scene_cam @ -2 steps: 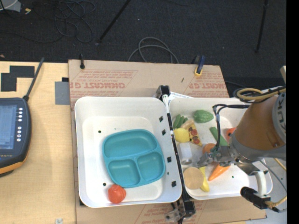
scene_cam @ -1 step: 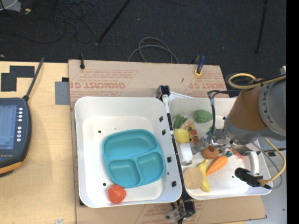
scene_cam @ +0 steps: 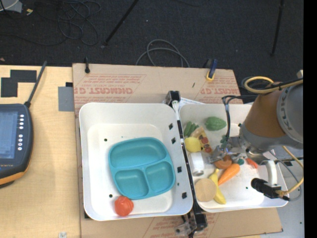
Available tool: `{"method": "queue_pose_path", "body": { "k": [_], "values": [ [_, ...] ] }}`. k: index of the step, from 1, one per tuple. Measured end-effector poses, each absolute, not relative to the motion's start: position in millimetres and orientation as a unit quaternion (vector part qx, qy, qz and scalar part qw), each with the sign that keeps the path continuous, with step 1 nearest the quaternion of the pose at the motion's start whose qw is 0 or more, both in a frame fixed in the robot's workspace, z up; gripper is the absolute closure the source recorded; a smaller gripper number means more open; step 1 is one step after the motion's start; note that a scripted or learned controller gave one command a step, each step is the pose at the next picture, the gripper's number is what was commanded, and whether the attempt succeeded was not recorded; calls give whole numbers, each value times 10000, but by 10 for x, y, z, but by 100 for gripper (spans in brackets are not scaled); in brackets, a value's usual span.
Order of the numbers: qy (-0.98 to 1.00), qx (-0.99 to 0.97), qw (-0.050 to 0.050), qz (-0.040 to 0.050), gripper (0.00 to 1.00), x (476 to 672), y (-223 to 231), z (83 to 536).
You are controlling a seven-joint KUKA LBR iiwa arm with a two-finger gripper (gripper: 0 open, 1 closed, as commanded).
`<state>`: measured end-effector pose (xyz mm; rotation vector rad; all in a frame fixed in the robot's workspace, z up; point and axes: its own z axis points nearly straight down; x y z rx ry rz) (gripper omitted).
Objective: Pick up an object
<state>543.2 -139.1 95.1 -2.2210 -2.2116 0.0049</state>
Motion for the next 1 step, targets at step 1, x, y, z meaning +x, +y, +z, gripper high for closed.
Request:
{"method": "queue_pose_path", "body": {
  "k": [1],
  "values": [
    [-7099,-7043,-19,-32,100,5683,-764,2067]
  ]
}}
